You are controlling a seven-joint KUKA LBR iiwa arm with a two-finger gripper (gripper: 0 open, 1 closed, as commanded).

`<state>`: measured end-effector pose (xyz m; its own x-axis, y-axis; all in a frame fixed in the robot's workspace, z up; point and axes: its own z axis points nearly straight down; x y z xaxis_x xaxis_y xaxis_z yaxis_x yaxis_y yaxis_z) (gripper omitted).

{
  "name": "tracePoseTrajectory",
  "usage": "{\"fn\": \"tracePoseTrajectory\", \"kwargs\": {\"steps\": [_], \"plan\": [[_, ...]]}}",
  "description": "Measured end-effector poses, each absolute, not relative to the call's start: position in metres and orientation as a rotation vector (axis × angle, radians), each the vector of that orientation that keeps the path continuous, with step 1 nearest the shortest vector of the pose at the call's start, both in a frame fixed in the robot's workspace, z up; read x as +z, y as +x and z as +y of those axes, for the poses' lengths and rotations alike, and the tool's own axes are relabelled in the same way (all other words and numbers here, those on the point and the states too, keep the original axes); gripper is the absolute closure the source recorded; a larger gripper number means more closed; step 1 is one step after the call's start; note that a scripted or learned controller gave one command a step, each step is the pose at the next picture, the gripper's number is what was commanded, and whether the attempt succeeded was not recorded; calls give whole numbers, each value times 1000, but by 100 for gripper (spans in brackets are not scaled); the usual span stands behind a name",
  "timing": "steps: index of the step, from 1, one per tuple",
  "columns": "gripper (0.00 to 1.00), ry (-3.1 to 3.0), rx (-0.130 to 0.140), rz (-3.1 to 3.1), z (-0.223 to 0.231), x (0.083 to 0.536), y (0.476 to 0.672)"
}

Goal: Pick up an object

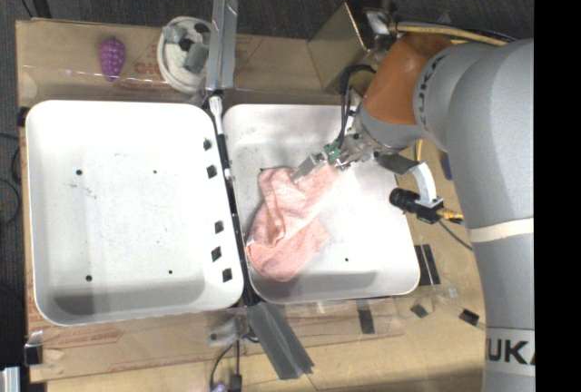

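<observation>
The tool [329, 156] sits low in the right bin [381, 268], at the upper edge of the pink cloth [289, 222] — whether it pinches the fabric I cannot tell. A good pick probably needs a bunched fold, then a straight lift clear of the rim. The cloth lies crumpled toward that bin's left side; the left bin [54, 200] is bare.

Arm [490, 200] cut off at right and bottom edges
</observation>
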<state>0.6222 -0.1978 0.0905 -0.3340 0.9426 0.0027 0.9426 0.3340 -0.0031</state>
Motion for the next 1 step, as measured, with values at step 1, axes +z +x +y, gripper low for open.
{"fn": "tracePoseTrajectory", "kwargs": {"steps": [1], "plan": [[0,-1738,1,-2612,-155,90,595]]}}
